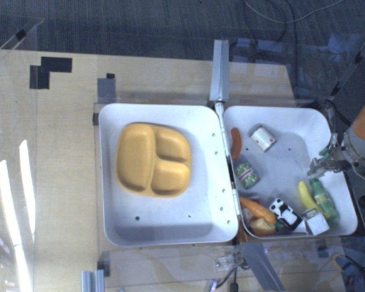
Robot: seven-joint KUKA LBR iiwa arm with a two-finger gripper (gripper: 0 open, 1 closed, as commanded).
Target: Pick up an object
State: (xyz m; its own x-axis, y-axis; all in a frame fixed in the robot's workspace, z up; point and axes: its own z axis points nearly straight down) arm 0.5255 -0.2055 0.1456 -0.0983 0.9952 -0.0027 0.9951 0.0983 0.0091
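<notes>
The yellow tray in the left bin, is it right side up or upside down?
Upside down, it seems. The yellow tray shows three rounded humps bulging upward instead of hollow compartments, and it lies flat on the left bin floor.

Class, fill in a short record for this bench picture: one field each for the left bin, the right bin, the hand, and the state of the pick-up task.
left bin: holds a yellow divided tray
right bin: sausage, small white can, green packet, banana, green bottle, carrot, black-and-white toy, white box
hand: at the right bin's right edge, just above the green bottle and banana
task state: nothing seen between the hand's fingers; no object picked up yet
</notes>
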